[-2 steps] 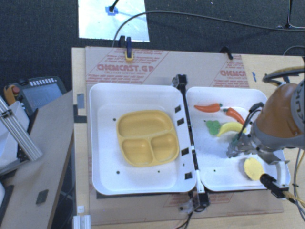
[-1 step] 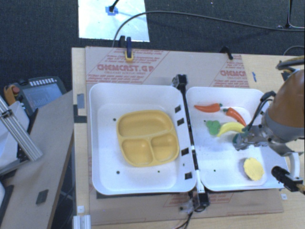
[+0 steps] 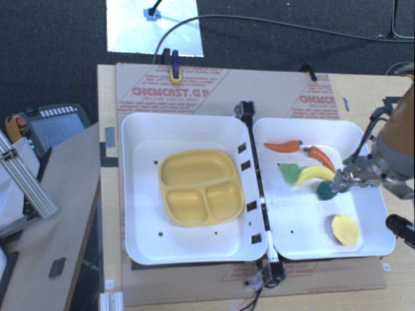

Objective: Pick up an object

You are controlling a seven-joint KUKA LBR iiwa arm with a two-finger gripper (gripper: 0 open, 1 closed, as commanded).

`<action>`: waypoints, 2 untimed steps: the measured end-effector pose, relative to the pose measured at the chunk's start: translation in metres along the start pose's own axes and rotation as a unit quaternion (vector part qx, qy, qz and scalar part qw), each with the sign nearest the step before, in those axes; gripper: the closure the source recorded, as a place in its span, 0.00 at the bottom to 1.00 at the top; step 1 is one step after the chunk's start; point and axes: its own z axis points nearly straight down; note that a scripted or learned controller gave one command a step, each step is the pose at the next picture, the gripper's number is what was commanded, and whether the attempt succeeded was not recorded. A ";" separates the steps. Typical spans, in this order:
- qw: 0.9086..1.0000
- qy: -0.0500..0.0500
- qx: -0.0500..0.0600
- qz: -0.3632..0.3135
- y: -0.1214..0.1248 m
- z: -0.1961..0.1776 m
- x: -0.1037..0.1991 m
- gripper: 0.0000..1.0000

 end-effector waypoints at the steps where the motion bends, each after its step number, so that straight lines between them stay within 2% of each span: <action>1: 1.000 0.000 0.000 0.000 0.003 -0.052 0.000 1.00; 2: 1.000 0.002 0.003 -0.002 0.039 -0.043 0.045 1.00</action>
